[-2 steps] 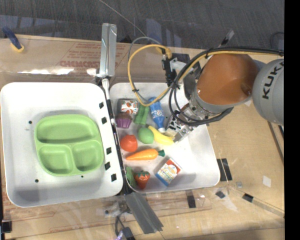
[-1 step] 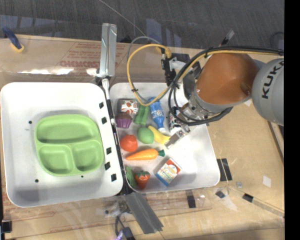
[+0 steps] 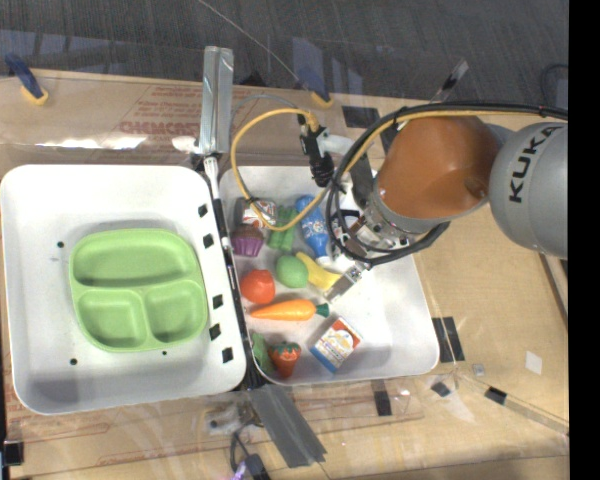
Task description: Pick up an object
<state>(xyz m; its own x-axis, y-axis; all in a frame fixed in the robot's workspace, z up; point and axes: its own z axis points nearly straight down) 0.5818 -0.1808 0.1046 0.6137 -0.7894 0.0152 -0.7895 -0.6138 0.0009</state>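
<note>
Bench holds two white bins. Toy food, with a carrot, tomato and lime, lies loose in the right bin; nothing is lifted. Gripper sits low over the pile, its state unclear. Grasp and lift remain. Left bin holds a green tray.

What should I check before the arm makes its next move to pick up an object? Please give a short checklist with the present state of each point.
1. Gripper is over the right bin, where the objects lie: ok.
2. Gripper open or shut: cannot tell, the wrist hides it.
3. An object is already held: cannot tell.
4. Target stands apart from neighbours: not ok; the yellow piece touches the green piece, with the tomato and carrot close by.
5. Yellow cable stays off the objects: ok.
6. Green tray in the left bin is away from the arm: ok.
</note>
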